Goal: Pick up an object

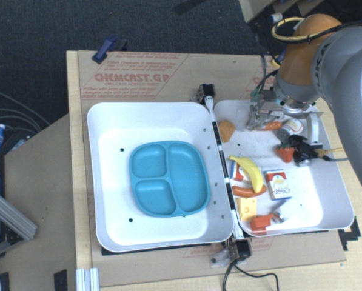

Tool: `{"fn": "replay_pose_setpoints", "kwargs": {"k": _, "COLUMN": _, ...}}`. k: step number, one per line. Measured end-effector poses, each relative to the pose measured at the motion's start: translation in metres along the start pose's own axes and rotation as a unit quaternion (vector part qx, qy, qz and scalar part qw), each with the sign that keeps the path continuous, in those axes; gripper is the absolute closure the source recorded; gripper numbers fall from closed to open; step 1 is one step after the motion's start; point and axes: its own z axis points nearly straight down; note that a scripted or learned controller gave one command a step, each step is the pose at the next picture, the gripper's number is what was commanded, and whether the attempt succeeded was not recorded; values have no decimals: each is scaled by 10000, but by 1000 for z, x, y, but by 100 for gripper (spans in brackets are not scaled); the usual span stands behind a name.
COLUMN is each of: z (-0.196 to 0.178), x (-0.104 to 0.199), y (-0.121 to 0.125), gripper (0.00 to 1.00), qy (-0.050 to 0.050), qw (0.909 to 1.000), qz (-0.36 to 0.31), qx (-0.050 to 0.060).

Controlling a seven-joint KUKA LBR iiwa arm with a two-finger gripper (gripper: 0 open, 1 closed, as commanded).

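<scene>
My gripper (259, 119) is low over the far end of the right bin (326, 193), below the arm's orange band. A small orange piece (273, 126) lies right beside it on its right, and whether the two touch cannot be made out. A white round object (294, 127) sits just past that. A red piece (285, 154) lies a little nearer the camera. A brown rounded item (227, 130) rests at the bin's far left corner.
Further forward in the right bin are a banana (247, 170), a red strip (247, 191), a yellow cheese wedge (248, 208), a small red-and-white box (279, 185) and a red item (260, 223). The left bin (108, 162) holds a blue divided plate (168, 178).
</scene>
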Motion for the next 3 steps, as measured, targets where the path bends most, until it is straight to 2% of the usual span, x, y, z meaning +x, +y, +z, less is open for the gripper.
{"fn": "replay_pose_setpoints", "kwargs": {"k": 1, "z": 0, "x": 0, "y": 0, "gripper": 0, "qy": 0, "qw": 10000, "qz": 0, "qx": 4}}
{"fn": "replay_pose_setpoints", "kwargs": {"k": 2, "z": -10, "x": 0, "y": 0, "gripper": 100, "qy": -6, "qw": 10000, "qz": -4, "qx": -9}}
{"fn": "replay_pose_setpoints", "kwargs": {"k": 3, "z": -10, "x": 0, "y": 0, "gripper": 0, "qy": -6, "qw": 10000, "qz": -4, "qx": -5}}
